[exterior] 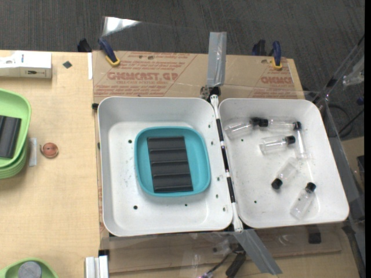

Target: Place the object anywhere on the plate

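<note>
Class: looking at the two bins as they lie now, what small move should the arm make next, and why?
Probably reach in over the right bin and descend on one clear vial: the vials all lie there, while the teal plate in the left bin carries just a black ridged insert.

Red print reading roughly "CHEMCAST GP" was seen on the brown paper sheet behind the bins. It was partly repeated at the sheet's right end.

Vials right bin, teal plate left
</note>
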You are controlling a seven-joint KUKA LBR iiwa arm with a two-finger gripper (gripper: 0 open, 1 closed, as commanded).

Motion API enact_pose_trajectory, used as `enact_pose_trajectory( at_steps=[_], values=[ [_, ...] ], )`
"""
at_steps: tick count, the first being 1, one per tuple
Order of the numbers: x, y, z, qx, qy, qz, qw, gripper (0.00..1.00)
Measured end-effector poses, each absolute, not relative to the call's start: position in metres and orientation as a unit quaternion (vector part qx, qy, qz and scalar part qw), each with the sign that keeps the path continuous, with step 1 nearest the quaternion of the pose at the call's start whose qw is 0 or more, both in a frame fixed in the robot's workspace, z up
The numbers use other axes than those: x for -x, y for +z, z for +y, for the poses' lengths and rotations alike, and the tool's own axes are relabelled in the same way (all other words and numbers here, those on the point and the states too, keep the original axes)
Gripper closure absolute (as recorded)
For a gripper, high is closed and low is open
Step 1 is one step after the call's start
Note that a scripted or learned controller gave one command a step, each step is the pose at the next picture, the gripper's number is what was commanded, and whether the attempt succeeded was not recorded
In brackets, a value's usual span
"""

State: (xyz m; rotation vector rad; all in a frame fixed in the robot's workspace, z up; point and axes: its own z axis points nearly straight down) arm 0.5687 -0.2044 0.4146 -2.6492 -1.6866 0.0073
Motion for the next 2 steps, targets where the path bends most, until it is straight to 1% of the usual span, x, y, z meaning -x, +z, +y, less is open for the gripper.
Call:
enact_pose_trajectory(
  at_steps=[2],
  values=[
    [-0.5687,0.4146,-0.2044,0.844,0.0023,-0.537,0.001,0.0]
  ],
)
